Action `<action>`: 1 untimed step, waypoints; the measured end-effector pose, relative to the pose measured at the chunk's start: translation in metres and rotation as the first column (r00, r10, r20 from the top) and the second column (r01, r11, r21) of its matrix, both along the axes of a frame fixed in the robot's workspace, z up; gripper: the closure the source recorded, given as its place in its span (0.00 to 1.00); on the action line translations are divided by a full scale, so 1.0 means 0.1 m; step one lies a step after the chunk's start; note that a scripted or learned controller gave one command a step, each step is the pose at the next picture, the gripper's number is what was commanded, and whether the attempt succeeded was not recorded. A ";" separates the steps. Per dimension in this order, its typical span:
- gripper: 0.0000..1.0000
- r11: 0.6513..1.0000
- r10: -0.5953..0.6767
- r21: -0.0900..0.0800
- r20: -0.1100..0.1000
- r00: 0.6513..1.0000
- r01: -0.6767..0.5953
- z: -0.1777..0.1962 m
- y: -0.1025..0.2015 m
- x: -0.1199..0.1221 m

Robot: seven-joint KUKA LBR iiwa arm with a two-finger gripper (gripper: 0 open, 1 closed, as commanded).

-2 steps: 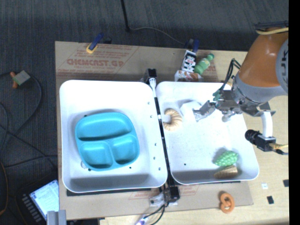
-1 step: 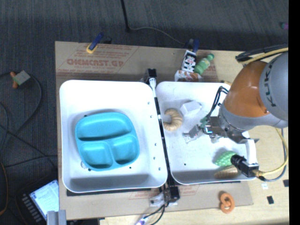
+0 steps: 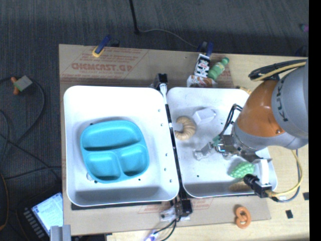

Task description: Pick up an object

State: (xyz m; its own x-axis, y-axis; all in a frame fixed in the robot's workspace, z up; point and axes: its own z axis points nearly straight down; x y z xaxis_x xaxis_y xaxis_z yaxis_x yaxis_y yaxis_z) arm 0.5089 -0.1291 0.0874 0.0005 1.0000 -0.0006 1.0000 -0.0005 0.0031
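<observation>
We hover our gripper (image 3: 204, 151) in the right bin (image 3: 186, 185), grip state unclear; next, descend on the donut (image 3: 184, 128) at ten o'clock.

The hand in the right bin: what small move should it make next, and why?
Probably lower the hand a little and close: it hovers over bare floor of the right white bin, holding nothing between its fingers. The tan ring-shaped doughnut toy lies just beyond its upper left, so a slight shift there may help.
</observation>
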 end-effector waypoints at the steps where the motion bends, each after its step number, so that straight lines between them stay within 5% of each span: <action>1: 0.00 1.000 0.000 -0.001 -0.001 1.000 0.000 1.58 0.05 -0.25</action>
